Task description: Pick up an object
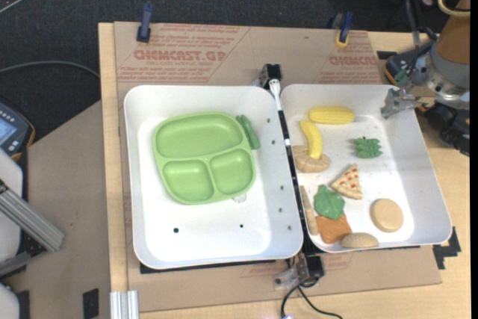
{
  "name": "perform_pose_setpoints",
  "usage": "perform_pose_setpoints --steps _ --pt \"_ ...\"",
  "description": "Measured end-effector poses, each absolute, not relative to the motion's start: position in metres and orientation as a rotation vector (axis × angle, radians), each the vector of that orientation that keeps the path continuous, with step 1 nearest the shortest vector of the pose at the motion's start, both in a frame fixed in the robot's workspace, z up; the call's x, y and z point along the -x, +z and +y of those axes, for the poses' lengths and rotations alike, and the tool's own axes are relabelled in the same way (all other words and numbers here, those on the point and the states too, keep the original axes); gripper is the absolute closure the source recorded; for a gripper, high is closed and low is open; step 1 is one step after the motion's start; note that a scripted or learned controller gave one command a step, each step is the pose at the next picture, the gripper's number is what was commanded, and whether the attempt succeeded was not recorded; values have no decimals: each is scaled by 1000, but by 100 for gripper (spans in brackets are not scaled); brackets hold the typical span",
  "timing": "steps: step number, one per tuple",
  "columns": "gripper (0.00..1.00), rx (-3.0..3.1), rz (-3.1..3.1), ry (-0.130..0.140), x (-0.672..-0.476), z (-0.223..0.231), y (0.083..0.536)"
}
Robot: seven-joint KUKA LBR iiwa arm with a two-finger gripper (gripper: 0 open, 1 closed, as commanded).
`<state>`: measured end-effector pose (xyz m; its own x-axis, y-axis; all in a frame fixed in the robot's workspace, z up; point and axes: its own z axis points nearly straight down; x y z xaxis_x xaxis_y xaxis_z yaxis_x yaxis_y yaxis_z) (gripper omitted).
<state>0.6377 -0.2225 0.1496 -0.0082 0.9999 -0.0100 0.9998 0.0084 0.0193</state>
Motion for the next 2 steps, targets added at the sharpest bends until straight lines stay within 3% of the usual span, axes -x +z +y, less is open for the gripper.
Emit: perform_pose_setpoints --steps 2 --pt "100 -2191 2211 14 -639 -223 171"
